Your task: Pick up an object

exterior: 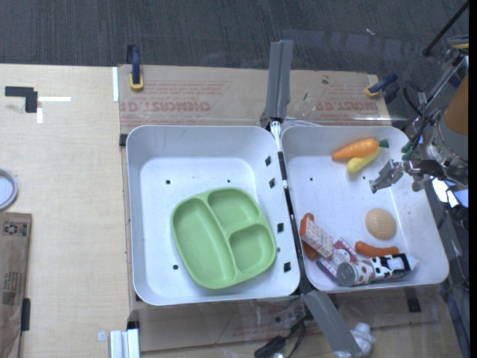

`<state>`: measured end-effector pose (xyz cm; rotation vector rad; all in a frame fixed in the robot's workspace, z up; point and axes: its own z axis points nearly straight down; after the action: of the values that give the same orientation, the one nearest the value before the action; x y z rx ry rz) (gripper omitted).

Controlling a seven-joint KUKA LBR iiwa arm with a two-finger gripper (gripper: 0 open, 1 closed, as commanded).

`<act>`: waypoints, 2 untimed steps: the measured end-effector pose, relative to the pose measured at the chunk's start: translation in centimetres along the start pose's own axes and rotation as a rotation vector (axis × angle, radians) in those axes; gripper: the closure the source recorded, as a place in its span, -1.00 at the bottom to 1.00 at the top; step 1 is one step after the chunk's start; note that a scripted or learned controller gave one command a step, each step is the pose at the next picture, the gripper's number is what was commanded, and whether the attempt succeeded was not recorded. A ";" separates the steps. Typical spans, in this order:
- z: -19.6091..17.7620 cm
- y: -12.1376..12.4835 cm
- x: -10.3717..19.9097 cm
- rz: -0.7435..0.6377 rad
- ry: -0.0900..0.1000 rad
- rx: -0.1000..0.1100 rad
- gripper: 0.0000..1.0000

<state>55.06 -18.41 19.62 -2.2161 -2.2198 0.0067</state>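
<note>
The right bin [320,155] holds several objects. An orange toy carrot [355,149] lies at the back, with a small yellow piece [358,163] against it. A tan round bun [381,223] sits toward the right wall. In front of it lie an orange-red sausage shape [375,249], a red and white packet [320,239], a grey can [345,274] and a black and white item [395,265]. My gripper [383,178] hangs over the right bin, between the carrot and the bun. It is open and holds nothing.
The left bin [149,155] holds a green divided plate [223,237]. A grey divider post [279,80] rises between the bins at the back. Clamps [134,77] hold cardboard behind them. A tape roll [6,190] lies at the far left.
</note>
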 end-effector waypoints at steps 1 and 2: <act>10.7 -2.3 -0.9 0.057 0.000 -0.002 -1.00; 10.7 -2.9 -2.7 -0.029 0.013 -0.001 -1.00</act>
<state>52.13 -21.15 8.94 -2.1777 -2.2462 -0.0086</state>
